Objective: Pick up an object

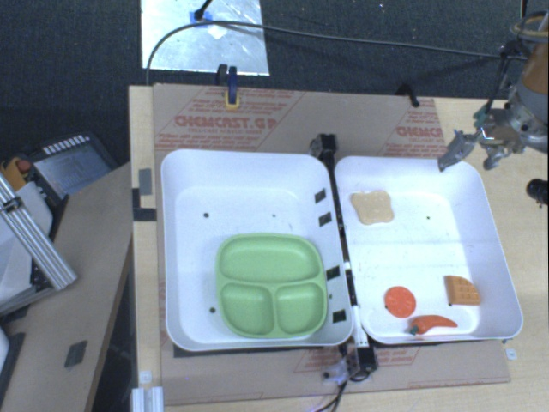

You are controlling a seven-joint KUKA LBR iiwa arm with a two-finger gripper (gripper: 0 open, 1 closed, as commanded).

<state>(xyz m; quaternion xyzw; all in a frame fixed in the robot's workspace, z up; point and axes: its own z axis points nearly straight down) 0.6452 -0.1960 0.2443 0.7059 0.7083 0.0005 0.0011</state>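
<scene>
The right bin (489, 230) holds a pale bread slice (372, 207) near its far left, a red round slice (400, 301) and an orange-red pepper (433, 323) near the front, and a brown waffle piece (462, 291) at the front right. My gripper (474, 151) hangs at the far right corner of that bin, above its rim, with its two fingers spread apart and nothing between them. It is well away from all the food pieces.
The left bin (189, 187) holds a green divided plate (271, 284) at its front. Black clips sit along the divider (330, 221) between the bins. A grey device (69, 170) and a metal rail (34, 239) lie off the bench to the left.
</scene>
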